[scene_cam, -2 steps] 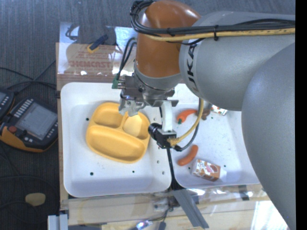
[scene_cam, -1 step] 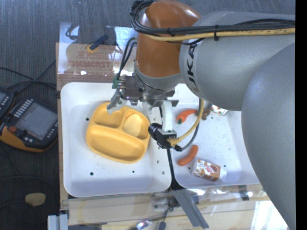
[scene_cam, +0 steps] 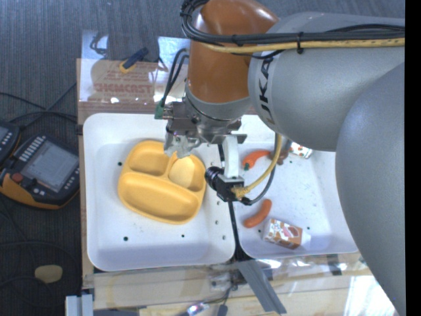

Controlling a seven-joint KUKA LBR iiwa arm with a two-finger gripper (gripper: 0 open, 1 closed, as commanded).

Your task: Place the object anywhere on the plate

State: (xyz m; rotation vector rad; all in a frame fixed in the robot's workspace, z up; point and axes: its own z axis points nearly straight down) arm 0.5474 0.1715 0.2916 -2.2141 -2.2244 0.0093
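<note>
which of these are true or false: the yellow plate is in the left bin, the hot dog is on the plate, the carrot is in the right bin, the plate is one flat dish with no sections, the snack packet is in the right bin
1. The yellow plate is in the left bin. True.
2. The hot dog is on the plate. False: it lies on the floor of the right bin, apart from the plate.
3. The carrot is in the right bin. True.
4. The plate is one flat dish with no sections. False: ridges divide it into compartments.
5. The snack packet is in the right bin. True, beside the hot dog near the bin's front edge.
</note>
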